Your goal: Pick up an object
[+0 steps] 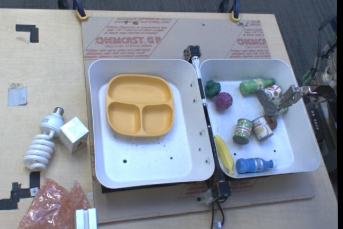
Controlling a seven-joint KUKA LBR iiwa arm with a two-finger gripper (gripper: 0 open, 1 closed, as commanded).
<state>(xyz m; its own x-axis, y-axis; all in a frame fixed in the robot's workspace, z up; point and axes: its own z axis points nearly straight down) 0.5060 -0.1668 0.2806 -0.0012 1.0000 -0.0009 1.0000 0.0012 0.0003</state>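
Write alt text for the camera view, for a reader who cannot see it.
A gripper reaches into the right bin among small cans, a green bottle, a blue bottle and a banana. The left bin holds a yellow divided plate.

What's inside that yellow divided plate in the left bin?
The yellow plate shows three compartments, all bare; no item lies in them. The floor of the left bin beneath the plate is covered, so it cannot be seen.

Arm (321,83) cut off at right edge; end effector (273,106) perhaps blurred.
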